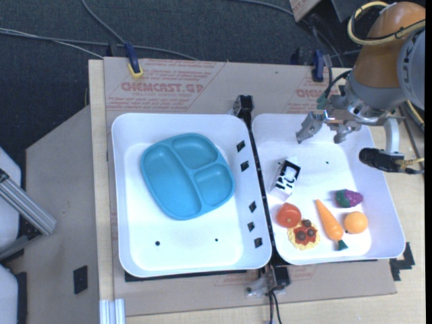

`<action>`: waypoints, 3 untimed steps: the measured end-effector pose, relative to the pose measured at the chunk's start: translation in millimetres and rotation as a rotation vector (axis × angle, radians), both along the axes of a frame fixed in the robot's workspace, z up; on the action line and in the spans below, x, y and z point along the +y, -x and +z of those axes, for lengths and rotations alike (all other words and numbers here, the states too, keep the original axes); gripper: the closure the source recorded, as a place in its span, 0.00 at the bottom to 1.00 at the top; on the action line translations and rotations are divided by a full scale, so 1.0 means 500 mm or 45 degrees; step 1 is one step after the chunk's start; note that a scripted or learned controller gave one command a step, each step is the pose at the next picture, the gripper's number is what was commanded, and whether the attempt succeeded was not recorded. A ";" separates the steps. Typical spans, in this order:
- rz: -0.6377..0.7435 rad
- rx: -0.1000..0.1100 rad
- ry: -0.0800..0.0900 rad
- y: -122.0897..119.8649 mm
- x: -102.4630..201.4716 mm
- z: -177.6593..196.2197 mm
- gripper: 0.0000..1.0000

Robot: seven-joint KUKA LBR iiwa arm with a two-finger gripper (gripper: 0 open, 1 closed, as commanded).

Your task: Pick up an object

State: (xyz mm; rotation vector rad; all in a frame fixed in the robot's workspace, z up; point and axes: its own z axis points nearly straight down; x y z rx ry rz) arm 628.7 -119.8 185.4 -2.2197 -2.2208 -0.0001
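My gripper [324, 133] hangs over the far end of the right bin [385, 181], open, with nothing between its fingers [305, 131]. Below it in the bin lies a small white and black box [287, 178], tilted, close to the left wall. Toward the near end sit a red tomato [289, 215], a small pizza toy [304, 235], an orange carrot [329, 220], an orange fruit [355, 222] and a purple bunch of grapes [347, 198]. All of these lie apart from the gripper.
The left bin [128, 201] holds a blue divided plate [187, 175]. A black divider strip [253, 181] runs between the two bins. The arm's orange band [388, 42] rises at the upper right. Cables cross the dark floor beyond the bench.
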 end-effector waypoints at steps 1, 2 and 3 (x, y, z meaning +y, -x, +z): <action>0.001 0.006 -0.001 -0.006 0.013 -0.090 0.00; 0.000 0.008 -0.001 -0.003 0.015 -0.196 0.00; 0.000 -0.002 0.000 -0.008 0.015 -0.166 1.00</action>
